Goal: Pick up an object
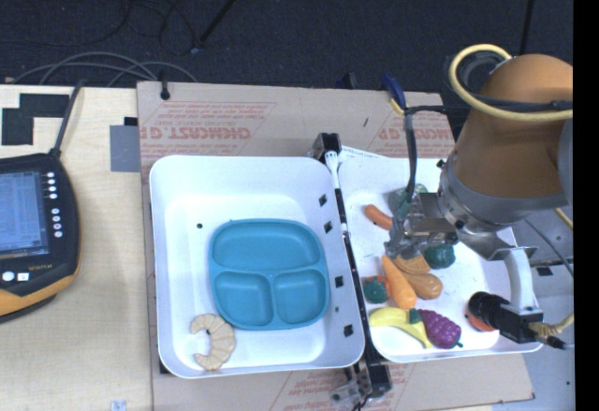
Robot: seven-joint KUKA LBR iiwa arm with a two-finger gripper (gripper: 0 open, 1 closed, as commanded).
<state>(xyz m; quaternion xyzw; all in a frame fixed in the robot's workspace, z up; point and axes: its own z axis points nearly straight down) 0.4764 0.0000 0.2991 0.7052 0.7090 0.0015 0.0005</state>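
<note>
You see the gripper (pixel 404 245) low in the right bin (pixel 487 344), near that bin's middle, just above a carrot (pixel 399 282) and a tan potato-like piece (pixel 421 280). Whether it grips anything, you cannot tell. Toward the bin's near edge lie a banana (pixel 397 321) and purple grapes (pixel 440 328); a small orange piece (pixel 378 216) sits nearer the left wall. In the left bin (pixel 178 212), a blue divided plate (pixel 269 271) fills the middle, with a croissant (pixel 214 341) by the near-left corner.
</note>
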